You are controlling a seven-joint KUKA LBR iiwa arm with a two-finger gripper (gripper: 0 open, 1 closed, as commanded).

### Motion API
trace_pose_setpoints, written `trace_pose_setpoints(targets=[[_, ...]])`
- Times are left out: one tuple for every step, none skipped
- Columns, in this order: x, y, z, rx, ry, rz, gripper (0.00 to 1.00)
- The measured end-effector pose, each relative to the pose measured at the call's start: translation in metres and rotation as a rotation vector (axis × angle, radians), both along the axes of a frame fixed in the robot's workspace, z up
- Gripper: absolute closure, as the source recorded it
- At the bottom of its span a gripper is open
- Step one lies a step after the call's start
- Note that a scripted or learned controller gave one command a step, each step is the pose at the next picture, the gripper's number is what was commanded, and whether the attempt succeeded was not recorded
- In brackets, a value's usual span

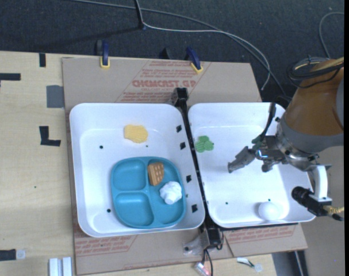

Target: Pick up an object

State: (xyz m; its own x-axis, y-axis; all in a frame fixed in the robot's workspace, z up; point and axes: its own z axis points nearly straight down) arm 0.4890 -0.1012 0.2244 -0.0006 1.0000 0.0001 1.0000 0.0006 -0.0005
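Nearest me, at the front of the right bin (220,112), a white ball (271,210) sits against the near wall. It is one candidate for the pick; the other in this bin is a small green piece (204,144) lying farther back, close to the divider between the bins. My gripper (249,159) hangs over the middle of the right bin, between those two things and touching neither. Its fingers look parted, one dark finger reaching left toward the green piece, and I see nothing held between them.

To do this step well, I would choose one target, centre the fingers over it before descending, and keep clear of the bin walls. I judge the green piece the safer choice, since the ball could roll off against the wall.

Over on the left, the left bin (82,119) holds a blue compartment tray (128,177). A brown waffle-like piece (156,173) rests on the tray's upper divider, and a white crumpled lump (171,192) lies in its right compartment. Farther back, on the bare floor of that bin, sits a yellow piece (136,133).
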Motion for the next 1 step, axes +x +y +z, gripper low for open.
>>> trace_pose_setpoints(targets=[[0.0824,0.0268,0.0087,0.0,0.0,0.003,0.0]])
